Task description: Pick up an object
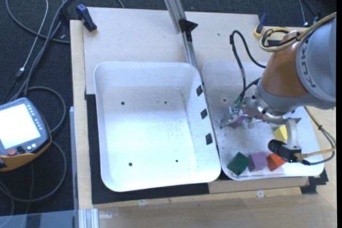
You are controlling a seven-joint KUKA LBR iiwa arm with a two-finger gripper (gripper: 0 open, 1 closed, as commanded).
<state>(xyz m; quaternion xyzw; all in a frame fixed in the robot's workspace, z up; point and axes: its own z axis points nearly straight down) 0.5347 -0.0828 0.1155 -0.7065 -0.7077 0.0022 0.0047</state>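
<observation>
While the gripper (233,117) hangs low over the middle of the right bin (214,75), I cannot tell how it is set, since the wrist hides it. Candidate objects sit along the bin's near edge: a green block (239,163), a purple block (259,160), an orange block (274,161) and, just behind, a yellow block (281,133). Closing here probably catches nothing, as all lie apart from it.

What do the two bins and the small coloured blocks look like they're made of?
The shallow white bins look like thin moulded plastic: rounded corners, faint sheen. The green, purple and orange blocks look matte, perhaps foam or painted wood; too small to tell.
</observation>
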